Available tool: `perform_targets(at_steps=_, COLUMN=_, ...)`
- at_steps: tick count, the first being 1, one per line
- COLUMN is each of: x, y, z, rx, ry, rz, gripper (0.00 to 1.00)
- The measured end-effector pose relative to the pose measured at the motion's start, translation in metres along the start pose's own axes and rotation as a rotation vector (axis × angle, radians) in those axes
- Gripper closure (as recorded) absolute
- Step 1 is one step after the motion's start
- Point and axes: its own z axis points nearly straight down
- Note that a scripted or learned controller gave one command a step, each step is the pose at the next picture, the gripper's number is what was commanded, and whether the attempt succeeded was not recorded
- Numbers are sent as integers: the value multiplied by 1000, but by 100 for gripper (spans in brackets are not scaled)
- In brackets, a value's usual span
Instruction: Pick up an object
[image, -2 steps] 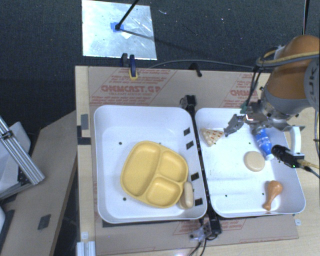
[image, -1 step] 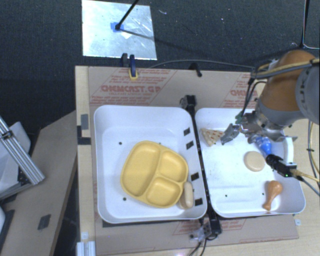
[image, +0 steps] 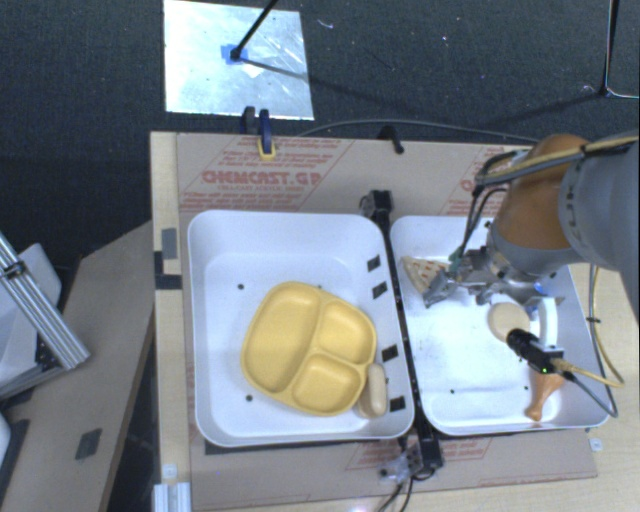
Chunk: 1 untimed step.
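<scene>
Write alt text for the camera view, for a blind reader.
A grey robot arm's gripper hangs over the right white bin, which holds a tan wedge-shaped piece and a wooden spoon. The left white bin holds a yellow divided plastic plate and a small beige oblong.

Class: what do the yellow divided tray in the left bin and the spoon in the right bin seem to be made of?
The yellow divided tray: likely moulded plastic, smooth and faintly glossy, one even colour with rounded ridges. The spoon: probably wood, matt, pale bowl and tan handle; grain too small to tell.
</scene>
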Motion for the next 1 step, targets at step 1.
perform_targets(at_steps=1, x=-1, y=2, z=-14, rx=-8, ry=-2, rz=-1, gripper=100)
